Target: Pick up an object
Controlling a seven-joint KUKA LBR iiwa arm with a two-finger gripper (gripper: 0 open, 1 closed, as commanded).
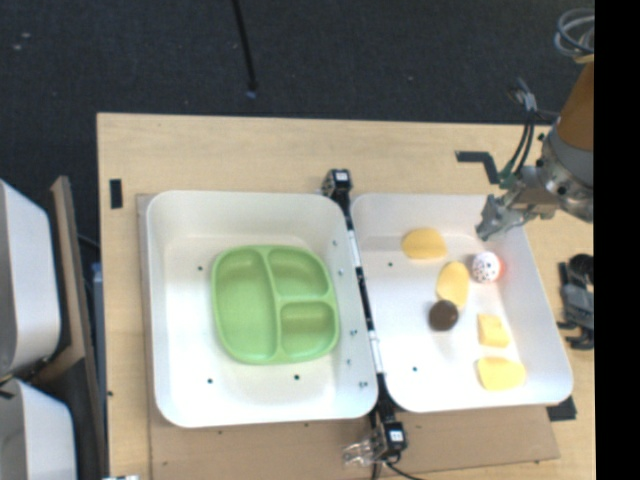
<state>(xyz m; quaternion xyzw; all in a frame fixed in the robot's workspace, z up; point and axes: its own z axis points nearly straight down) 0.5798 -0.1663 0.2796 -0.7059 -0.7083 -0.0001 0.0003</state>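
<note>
Camera view from above: we see a wooden worktop [120, 148] bearing two white bins side by side. Our arm reaches in from the right, and its pincer [495, 220] hangs over the right bin's [400, 368] far edge; we cannot tell its state. Just below it lies a white ball [485, 267]. Nearby are a yellow oval [424, 244] lying crosswise, a yellow lump [453, 283] with its long axis running near to far, a brown ball [443, 315] touching that lump, a yellow block [493, 330] and a yellow wedge [500, 373]. The left bin [180, 388] holds a green divided tray [274, 303].
</note>
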